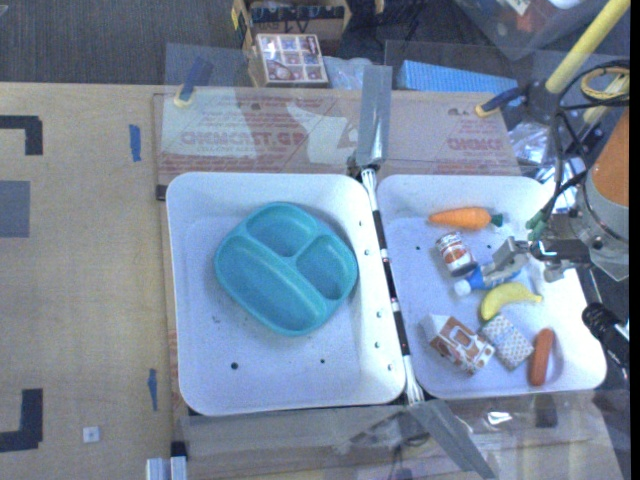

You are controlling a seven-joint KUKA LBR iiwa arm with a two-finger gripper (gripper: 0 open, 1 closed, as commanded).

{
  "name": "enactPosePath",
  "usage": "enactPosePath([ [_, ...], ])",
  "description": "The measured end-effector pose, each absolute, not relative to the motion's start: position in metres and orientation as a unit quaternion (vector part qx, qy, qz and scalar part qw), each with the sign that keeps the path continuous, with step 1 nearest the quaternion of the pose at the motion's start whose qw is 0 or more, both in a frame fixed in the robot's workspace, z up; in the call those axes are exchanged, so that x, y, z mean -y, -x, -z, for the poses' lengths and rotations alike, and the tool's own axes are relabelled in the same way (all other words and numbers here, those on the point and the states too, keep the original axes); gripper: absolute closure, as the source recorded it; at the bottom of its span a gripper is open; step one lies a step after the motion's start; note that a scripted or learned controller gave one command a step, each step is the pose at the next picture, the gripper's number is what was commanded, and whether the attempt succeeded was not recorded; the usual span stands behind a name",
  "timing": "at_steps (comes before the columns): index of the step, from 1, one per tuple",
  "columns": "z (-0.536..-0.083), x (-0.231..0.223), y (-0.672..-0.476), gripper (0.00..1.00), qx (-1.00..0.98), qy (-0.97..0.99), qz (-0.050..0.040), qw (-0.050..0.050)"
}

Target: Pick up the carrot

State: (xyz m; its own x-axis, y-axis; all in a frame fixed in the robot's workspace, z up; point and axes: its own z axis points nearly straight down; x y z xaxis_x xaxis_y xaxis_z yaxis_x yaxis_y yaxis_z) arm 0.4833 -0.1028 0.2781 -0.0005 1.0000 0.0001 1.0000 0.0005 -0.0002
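The pale wooden bench (80,298) spans the frame, bearing two shallow white plastic bins side by side. The left white bin (200,378), at the centre of the frame, holds a teal plastic plate with three compartments (286,266). The right white bin (410,208), at the right of the frame, holds the small things. The grey arm with its orange band (610,173) enters from the right edge, and its claw (520,255) hangs low over the middle of the right bin, its metal fingers pointing left; whether they stand wide or narrow I cannot tell from this slant, and nothing is seen between them.

The orange toy carrot with a green top (462,218) lies on its side in the upper part of the right bin, green end toward the right, apart from the claw and above and left of it in the frame. Below it lie a small red-and-white can (453,253), a yellow toy banana (508,299), a red-and-white printed carton (461,343), a grey patterned packet (510,342) and a reddish toy sausage (541,356).

By my judgement the step in hand is the approach: the carrot is not yet grasped. The next move calls for shifting the claw toward the upper left of the bin, centring over the carrot's thick middle, turning the fingers across its length, and descending clear of the can just below.
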Motion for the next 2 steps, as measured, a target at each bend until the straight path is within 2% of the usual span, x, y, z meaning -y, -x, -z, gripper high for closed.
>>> enactPosePath([
  [1, -0.182, 0.121, -0.530, 0.00, 0.720, 0.694, 0.0000, 0.000],
  [2, -0.160, 0.147, -0.600, 0.00, 0.798, 0.603, 0.0007, -0.002],
])
